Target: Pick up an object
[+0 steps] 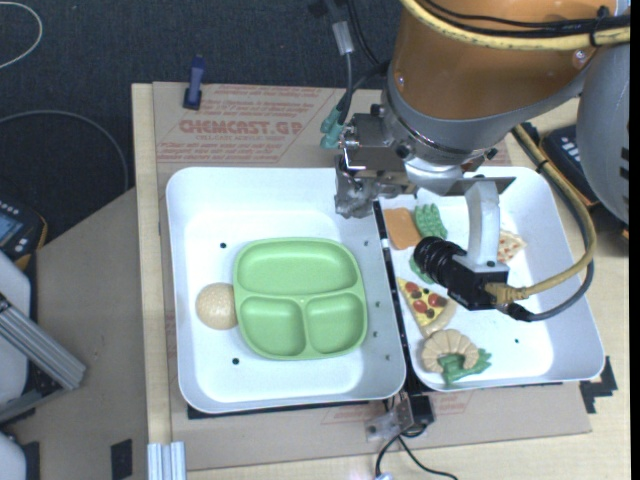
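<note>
Hand point(358, 183) positioned low at the far end of the divider between the 2 bins, beneath the orange wrist band; opening state cannot be told, mechanism masked by the wrist and its cabling.

Left bin point(190, 218): green 3-compartment tray point(298, 296) at centre, long axis running left to right; round beige ball point(215, 306) touching the tray's left edge.

Right bin point(570, 338): orange slab point(401, 228) just beside the divider, long axis running away from the camera; green piece point(432, 217) beside it; pizza slice point(427, 303) nearer the camera; croissant with a green sprig point(452, 353) at the near edge; pale item point(510, 245) partly hidden behind a grey bracket.

Nearest candidate: orange slab, just right of and slightly nearer the camera than the hand. Judged requirement: short shift right over the divider, closing across the slab's short axis. Risk: contact with the divider wall.
</note>
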You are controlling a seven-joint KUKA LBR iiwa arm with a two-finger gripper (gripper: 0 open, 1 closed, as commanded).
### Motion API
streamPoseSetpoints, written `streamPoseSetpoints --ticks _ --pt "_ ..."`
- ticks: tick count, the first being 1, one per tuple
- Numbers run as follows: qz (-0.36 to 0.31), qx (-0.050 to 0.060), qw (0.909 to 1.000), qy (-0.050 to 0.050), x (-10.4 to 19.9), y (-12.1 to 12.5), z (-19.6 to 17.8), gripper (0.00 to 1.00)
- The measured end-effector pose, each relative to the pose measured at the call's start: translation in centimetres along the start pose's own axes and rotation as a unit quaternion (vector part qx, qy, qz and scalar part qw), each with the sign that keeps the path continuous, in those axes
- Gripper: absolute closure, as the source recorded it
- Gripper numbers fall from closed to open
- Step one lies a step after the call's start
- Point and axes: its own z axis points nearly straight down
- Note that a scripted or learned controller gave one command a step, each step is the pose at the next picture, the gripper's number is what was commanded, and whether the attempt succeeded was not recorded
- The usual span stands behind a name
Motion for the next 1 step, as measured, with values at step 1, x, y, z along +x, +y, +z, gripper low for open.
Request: streamPoseSetpoints --ticks 1 --pt "0.002 0.007 1.0000 -0.003 -0.13 -0.06 -0.17 1.00"
